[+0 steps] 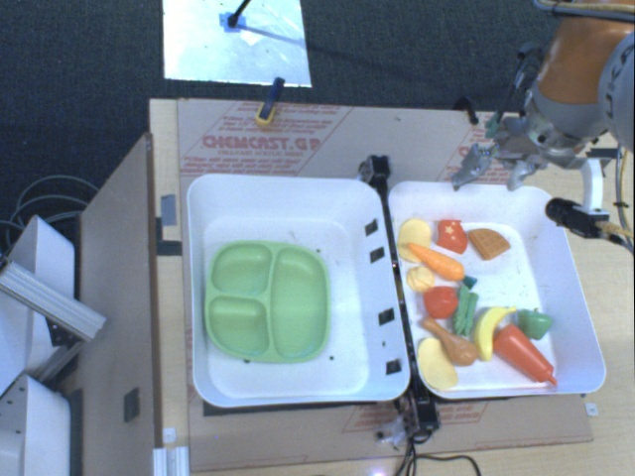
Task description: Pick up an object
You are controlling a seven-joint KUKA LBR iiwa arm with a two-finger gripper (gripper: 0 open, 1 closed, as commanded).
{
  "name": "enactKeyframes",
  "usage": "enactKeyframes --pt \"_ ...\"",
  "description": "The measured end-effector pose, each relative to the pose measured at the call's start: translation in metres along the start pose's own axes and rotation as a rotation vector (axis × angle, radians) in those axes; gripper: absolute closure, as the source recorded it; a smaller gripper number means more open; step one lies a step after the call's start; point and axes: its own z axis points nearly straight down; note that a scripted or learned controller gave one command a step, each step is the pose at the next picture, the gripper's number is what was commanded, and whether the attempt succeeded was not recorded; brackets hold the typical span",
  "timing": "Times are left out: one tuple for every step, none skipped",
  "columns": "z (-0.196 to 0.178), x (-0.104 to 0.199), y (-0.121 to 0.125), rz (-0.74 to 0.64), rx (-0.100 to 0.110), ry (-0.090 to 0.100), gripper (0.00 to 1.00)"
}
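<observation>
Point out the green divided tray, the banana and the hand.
green divided tray (268, 300): camera view, central ridge between compartments.
banana (487, 329): camera view, middle of its curve.
hand (493, 172): camera view, midway between fingertips.

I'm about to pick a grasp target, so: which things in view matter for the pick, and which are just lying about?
For the pick:
- pincer, above the right bin's far edge, holding nothing
- right bin
- toy food in it: carrot, banana, tomato

Lying about:
- green divided plate in the left bin
- cables at left
</observation>
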Motion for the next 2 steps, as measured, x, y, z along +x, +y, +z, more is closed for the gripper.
enactKeyframes --pt "-0.011 0.0 0.001 -0.003 -0.004 0.0 1.0" --pt "0.088 0.017 -0.063 0.003 0.014 0.003 1.0"
